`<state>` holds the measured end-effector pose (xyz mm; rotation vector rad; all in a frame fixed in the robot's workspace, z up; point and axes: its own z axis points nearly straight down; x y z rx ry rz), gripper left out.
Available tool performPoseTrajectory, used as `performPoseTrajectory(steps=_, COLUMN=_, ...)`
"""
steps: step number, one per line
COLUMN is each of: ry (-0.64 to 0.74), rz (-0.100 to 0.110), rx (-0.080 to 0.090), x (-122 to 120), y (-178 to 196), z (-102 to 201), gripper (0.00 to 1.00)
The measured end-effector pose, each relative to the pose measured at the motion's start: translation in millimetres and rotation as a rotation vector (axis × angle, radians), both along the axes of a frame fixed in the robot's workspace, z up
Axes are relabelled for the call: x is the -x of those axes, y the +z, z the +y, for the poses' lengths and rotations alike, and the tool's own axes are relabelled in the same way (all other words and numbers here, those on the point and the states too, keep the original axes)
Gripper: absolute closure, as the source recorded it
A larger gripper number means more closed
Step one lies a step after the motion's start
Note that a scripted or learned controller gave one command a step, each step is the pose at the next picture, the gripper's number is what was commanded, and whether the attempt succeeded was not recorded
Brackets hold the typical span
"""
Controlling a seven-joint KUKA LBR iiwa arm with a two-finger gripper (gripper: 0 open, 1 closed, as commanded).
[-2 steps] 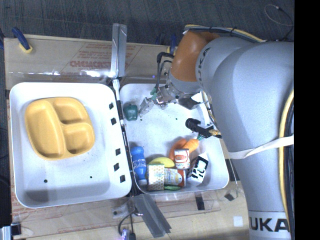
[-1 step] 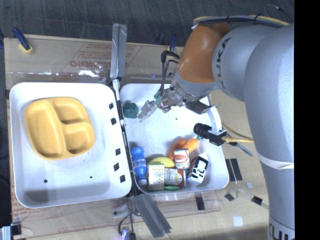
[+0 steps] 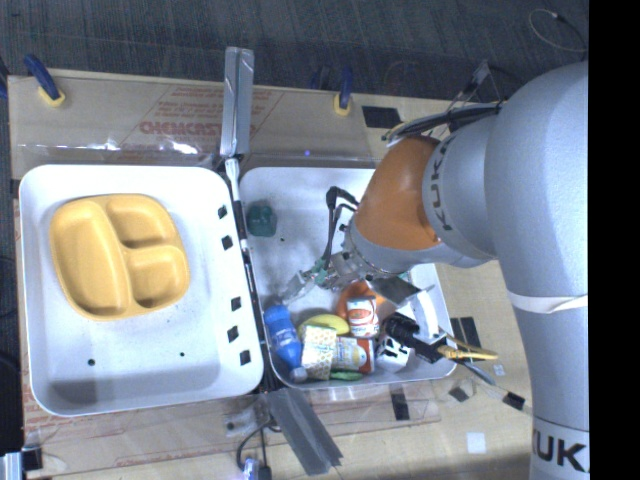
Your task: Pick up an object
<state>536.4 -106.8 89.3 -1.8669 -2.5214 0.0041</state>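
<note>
The arm reaches over the right bin (image 3: 290, 190), and its orange band hides most of the wrist. My gripper (image 3: 326, 268) is low over the middle of that bin, just above a heap of objects at the front. In the heap are a blue bottle (image 3: 281, 334), a yellow-green fruit-like piece (image 3: 325, 322), a patterned carton (image 3: 330, 352) and a small red-and-white bottle (image 3: 360, 313). A clear, shiny item (image 3: 298, 285) lies right by the gripper's tip. I see nothing lifted off the bin floor. A teal block (image 3: 261, 219) sits apart at the bin's back left.
The left bin (image 3: 60, 368) holds a yellow divided tray (image 3: 120, 253) at its back. A grey divider bar (image 3: 236, 103) stands between the bins at the back. The arm's large grey body covers the right side of the bench.
</note>
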Motion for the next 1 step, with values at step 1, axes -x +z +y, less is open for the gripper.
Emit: performPoseTrajectory(steps=1, ry=0.004, rz=0.003, rx=0.001, x=-0.2, y=6.3, z=-0.6, gripper=1.00)
